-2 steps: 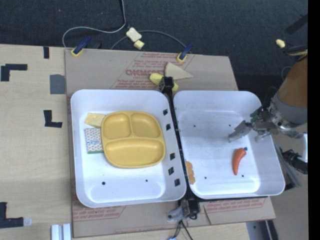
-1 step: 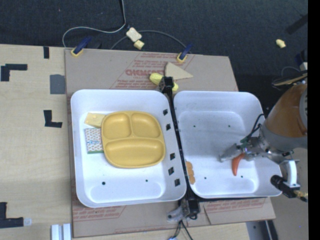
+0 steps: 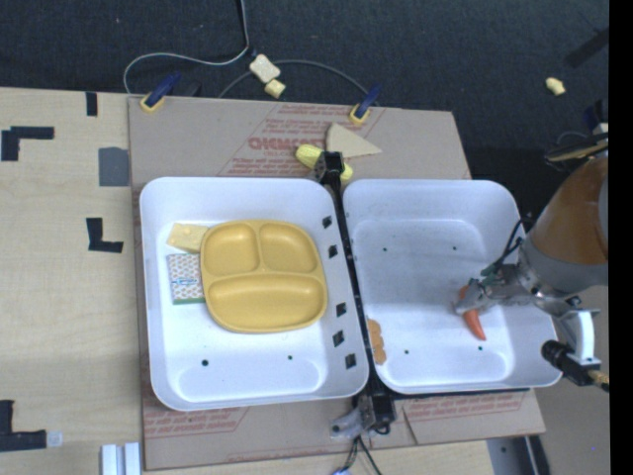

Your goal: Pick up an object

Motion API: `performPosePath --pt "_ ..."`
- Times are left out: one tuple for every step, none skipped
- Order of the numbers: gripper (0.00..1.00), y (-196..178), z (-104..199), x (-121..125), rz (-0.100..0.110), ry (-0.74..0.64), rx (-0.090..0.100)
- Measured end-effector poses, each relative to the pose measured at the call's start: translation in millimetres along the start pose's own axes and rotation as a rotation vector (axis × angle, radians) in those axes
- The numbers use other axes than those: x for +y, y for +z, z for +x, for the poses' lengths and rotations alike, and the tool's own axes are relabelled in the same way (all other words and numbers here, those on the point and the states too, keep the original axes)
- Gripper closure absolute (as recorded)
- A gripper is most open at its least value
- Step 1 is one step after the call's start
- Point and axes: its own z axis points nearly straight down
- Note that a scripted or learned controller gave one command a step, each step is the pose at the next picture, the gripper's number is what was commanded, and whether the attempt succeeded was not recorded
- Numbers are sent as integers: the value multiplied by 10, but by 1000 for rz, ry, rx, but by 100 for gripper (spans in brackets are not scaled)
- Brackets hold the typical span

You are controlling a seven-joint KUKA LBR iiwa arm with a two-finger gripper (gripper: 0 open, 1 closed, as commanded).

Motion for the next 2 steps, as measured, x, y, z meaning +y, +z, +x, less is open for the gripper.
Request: performPosePath --pt "100 112 728 519 3 -9 5" --pt "100 -937 1774 703 -1 -13 10"
